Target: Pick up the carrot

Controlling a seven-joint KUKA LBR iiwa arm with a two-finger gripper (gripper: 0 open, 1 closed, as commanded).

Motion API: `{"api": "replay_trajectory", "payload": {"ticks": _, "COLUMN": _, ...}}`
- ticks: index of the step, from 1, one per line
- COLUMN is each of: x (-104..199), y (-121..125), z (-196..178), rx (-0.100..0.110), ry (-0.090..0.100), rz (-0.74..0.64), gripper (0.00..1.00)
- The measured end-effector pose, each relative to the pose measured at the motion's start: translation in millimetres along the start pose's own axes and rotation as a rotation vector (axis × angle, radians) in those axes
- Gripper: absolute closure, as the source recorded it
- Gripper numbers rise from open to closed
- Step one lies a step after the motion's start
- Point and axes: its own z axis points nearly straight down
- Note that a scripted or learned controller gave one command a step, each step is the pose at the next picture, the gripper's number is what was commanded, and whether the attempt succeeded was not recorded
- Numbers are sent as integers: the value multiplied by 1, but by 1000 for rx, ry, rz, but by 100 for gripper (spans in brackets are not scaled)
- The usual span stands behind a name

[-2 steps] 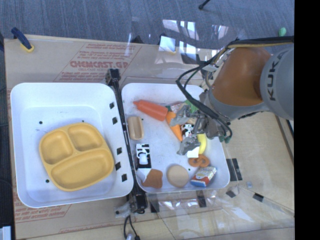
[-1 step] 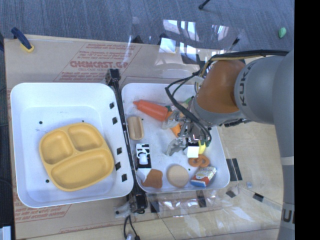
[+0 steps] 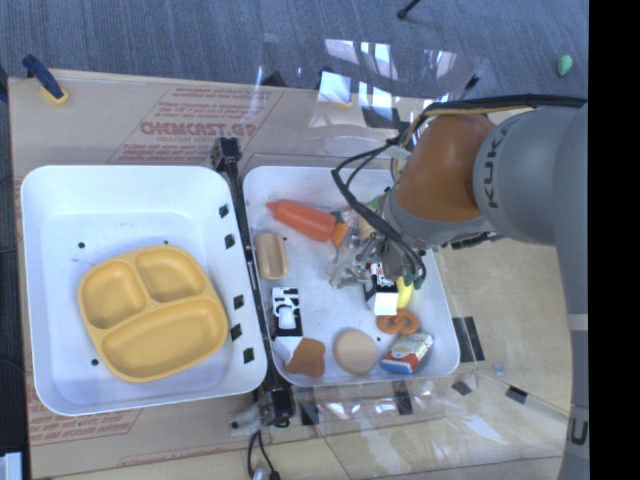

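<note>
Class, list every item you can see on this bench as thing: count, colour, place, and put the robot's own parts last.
Shallow white plastic bins: 2, white, side by side; left bin, right bin.
Yellow three-compartment plastic tray: 1, yellow, in left bin.
Orange toy carrot: 1, orange, upper part of right bin.
Tan toy hot-dog bun: 1, tan, right bin's left side.
Black-and-white small box: 1, below the bun.
Brown toy bread piece: 1, brown, right bin's lower edge.
Beige egg-shaped toy: 1, beige, beside the bread.
Orange toy pretzel: 1, lower right.
Red, white and blue small carton: 1, lower right corner.
Grey arm with orange band: 1, from the right.
Gripper: 1, metal, above right bin's middle.
</note>
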Motion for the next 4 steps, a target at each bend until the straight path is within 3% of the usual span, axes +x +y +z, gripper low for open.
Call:
{"api": "replay_trajectory", "payload": {"ticks": 1, "x": 18, "y": -25, "z": 10, "rx": -1, "ry": 5, "rz": -369, "gripper": 100}}
{"api": "replay_trajectory", "payload": {"ticks": 2, "x": 18, "y": -24, "z": 10, "rx": -3, "ry": 3, "rz": -369, "gripper": 0}}
{"api": "replay_trajectory", "payload": {"ticks": 3, "x": 16, "y": -22, "z": -1, "rx": -2, "ry": 0, "rz": -374, "gripper": 100}}
{"api": "replay_trajectory", "payload": {"ticks": 4, "x": 26, "y": -26, "z": 10, "rx": -3, "ry": 3, "rz": -785, "gripper": 100}}
